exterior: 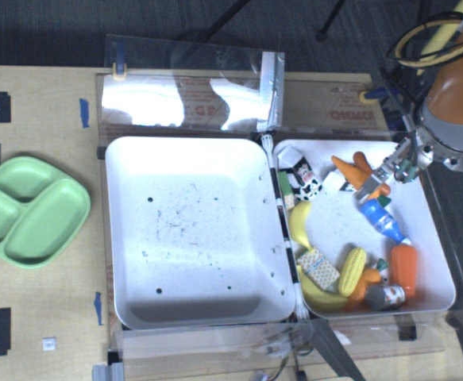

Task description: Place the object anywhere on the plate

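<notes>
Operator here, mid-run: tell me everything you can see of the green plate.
The green plate is a pale green, plastic-looking dish with rounded corners, divided by raised ridges into three compartments: two small ones and a larger one. It lies flat and upright on the wooden bench, left of the left bin and apart from it. Nothing lies in it; the gripper is far off, over the right bin.

Me above the right bin [441, 248]

My gripper [396, 167] hangs over the toy carrot [353, 167]; the green plate [29, 210] lies well apart, left.
</notes>
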### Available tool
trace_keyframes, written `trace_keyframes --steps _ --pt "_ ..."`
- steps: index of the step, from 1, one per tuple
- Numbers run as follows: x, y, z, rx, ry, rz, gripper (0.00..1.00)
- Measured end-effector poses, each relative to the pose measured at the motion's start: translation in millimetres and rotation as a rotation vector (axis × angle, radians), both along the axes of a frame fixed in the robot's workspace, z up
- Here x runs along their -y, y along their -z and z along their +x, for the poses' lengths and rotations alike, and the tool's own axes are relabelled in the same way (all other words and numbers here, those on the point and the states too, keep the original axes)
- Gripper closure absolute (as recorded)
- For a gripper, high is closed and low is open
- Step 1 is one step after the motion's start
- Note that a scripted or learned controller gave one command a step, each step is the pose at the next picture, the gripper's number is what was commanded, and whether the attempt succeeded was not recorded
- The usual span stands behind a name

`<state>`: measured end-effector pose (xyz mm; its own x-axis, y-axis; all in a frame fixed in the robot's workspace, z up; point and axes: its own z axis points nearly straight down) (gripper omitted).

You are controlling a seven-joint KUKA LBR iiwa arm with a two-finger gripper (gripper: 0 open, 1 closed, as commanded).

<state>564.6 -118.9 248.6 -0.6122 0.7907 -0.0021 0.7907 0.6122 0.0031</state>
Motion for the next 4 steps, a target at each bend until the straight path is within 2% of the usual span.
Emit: trace_keyframes --steps 1,2,3,4 --pt "-62.8 33.8 -34.2 -0.004 0.173 0.0 1.0" --pt "-113.7 64.7 -70.9 -0.005 0.239 0.0 1.0" --pt "-98.4 64.5 -33.3 -0.002 0.371 0.0 1.0" --pt "-173.9 64.6 -70.4 -0.007 0.224 0.0 1.0"
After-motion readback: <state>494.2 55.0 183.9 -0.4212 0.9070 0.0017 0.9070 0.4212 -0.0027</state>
